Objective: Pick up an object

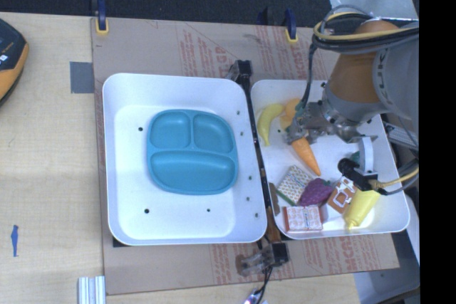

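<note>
The right bin [396, 174] holds several small objects. My gripper [303, 128] hangs low in the bin's upper left part, under the grey arm with its orange band [356, 78]. It sits right at the thick end of an orange carrot [307, 155] that points toward the front right. A yellow banana [268, 122] lies just left of the gripper, along the bin's left wall. A small orange-yellow piece [291, 109] peeks out behind the gripper. From this angle it is unclear whether anything is held.
At the front of the right bin lie a checkered packet [293, 184], a purple piece [315, 191], a pink box [303, 218], an orange-and-white item [342, 194] and a yellow bottle [361, 208]. The left bin [121, 110] holds a blue divided plate [191, 152].
</note>
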